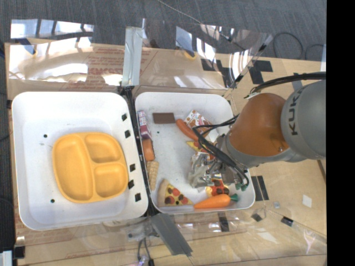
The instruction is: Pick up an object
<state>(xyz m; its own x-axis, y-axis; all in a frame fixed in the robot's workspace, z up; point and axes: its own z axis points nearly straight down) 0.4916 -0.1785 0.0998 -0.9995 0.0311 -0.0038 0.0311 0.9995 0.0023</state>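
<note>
Your candidates for picking lay in the right bin (pixel 166 101): a carrot (pixel 212 202) against the near wall, a pizza slice (pixel 173 195) beside it at the near-left corner, a second carrot (pixel 186 128) toward the far side, and a brown block (pixel 163 118) close to the far wall. A waffle cone (pixel 152 174) and a sausage (pixel 148 148) hugged the bin's left wall. You had the gripper (pixel 202 173) low in the right half of that bin, over a cluster of small items; whether it was open or closed, or held anything, could not be told. The bin's middle floor was bare white. In the left bin (pixel 33 110), a yellow divided plate (pixel 89 166) sat near the centre with open floor all round. Both bins rested on a cardboard-covered bench (pixel 166 65).
</note>
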